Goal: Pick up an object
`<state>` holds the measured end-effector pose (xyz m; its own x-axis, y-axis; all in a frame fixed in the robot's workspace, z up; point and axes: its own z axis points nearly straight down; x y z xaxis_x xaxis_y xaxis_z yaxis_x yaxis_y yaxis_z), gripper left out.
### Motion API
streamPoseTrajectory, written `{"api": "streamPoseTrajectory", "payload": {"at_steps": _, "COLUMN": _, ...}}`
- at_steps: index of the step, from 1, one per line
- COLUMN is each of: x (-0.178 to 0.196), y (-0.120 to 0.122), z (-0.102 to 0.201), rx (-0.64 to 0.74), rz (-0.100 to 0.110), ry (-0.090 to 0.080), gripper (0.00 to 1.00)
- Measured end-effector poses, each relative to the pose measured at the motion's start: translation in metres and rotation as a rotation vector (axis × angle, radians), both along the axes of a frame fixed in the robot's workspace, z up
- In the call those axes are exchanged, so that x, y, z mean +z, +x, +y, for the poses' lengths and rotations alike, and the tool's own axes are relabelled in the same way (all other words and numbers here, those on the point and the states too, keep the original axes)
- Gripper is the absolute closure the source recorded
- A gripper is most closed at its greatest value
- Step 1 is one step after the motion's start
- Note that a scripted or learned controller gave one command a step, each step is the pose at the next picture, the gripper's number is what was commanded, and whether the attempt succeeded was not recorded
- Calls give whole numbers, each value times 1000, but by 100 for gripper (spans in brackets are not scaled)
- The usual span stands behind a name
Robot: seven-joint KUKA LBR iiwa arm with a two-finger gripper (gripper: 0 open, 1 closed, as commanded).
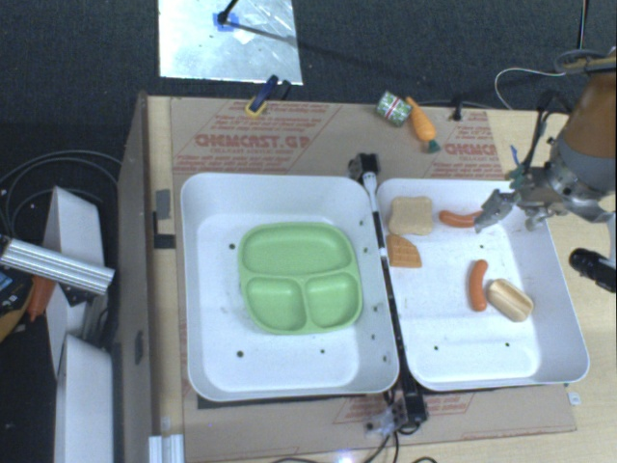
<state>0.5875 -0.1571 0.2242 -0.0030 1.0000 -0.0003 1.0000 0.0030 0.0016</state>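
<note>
The right bin (540,355) holds a tan bread slice (411,216), an orange wedge (403,252), a sausage (458,219) lying crosswise near the back, a second sausage (477,285) lying lengthwise, and a bread roll (509,299). My gripper (513,214) hovers over the bin's back right part, just right of the crosswise sausage. Its fingers are spread, so it is open, with nothing between them. One fingertip (490,210) points toward that sausage's right end.
A green divided plate (299,276) lies in the left bin (207,355). Behind the bins, a small can (393,107), a toy carrot (422,123) and a yellow-blue clip (262,96) rest on the cardboard. A foil sheet (229,27) is farther back.
</note>
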Motion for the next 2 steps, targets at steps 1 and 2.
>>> {"api": "streamPoseTrajectory", "payload": {"at_steps": 1, "x": -62, "y": 5, "z": -17, "rx": -2, "rz": 1, "ry": 0, "gripper": 0}}
{"api": "streamPoseTrajectory", "payload": {"at_steps": 2, "x": -140, "y": -8, "z": 9, "rx": 0, "rz": 0, "ry": 0, "gripper": 0}}
